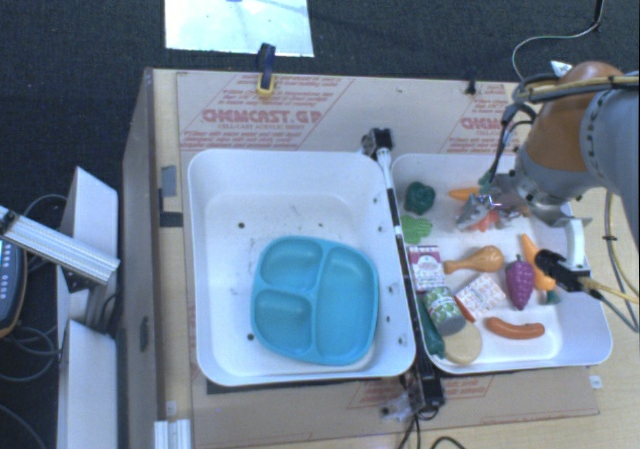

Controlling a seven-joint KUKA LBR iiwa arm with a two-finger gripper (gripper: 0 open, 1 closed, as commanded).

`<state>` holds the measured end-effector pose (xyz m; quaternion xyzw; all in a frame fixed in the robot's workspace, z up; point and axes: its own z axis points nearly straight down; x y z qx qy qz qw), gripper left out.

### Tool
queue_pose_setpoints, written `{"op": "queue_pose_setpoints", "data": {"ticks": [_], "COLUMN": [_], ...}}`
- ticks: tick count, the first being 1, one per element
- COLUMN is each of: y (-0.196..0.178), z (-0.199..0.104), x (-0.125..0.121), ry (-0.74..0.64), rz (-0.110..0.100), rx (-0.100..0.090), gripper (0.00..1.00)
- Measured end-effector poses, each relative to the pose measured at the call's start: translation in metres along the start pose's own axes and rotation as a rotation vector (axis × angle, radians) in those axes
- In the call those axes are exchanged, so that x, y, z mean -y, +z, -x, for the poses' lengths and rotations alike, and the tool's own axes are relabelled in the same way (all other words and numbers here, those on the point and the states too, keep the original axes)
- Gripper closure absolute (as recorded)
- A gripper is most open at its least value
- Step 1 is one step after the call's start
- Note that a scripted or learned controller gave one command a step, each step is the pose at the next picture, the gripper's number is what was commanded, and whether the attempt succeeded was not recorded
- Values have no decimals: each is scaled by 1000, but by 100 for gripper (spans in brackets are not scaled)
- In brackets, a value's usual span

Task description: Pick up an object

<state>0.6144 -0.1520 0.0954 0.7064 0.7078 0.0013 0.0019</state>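
**Tool down in right bin, no confirmed grasp yet**

The arm (585,127) is reaching in from the right and hanging over the upper part of the right bin (600,332). The tool (480,209) is sitting low among the toy food, at an orange item (463,194) near the bin's top edge. At this slant and size I cannot tell how the tool is set, nor whether anything is caught in it.

Candidate objects are all lying in the right bin: a dark green piece (420,198) just left of the tool, a drumstick-shaped toy (478,259) below it, a purple berry-like toy (519,283), a sausage (515,328), a small printed box (426,268), a white packet (480,294) and a green can (443,309) near the divider. None is looking lifted off the bin floor.

The left bin (215,237) is carrying a blue sectioned plate (314,299). Both bins are resting on the worktop (300,112).

Judgement: the approach is looking done or nearly so; closing on an object, lifting it and showing it clear of the bin are all remaining. The crowding around the orange item is making a slip or a double pick a fair risk.
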Motion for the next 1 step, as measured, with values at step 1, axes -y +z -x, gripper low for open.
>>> {"op": "queue_pose_setpoints", "data": {"ticks": [1], "y": [-91], "z": [-87], "x": [-23], "ry": [-3], "rz": [1], "rx": [-2], "gripper": [100]}}
